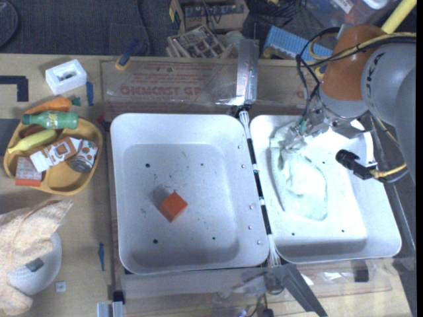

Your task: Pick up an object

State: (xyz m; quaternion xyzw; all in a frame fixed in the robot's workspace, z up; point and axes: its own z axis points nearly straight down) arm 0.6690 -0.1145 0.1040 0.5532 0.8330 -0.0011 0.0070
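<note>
Glossy white bin (132,137) holds matte orange cube (174,206).

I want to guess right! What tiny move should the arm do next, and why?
Probably lift a little. The gripper sits at the top edge of the pale cloth in the right bin, and a fold seems gathered there; raising would show whether it caught.

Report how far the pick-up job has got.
Nothing looks done yet: the orange block lies on the floor of the left bin, untouched. In hand: the hand is low at the upper left of the right bin, right at a pale, crumpled cloth; a grip isn't visible. Left: closing on something and lifting it.
</note>
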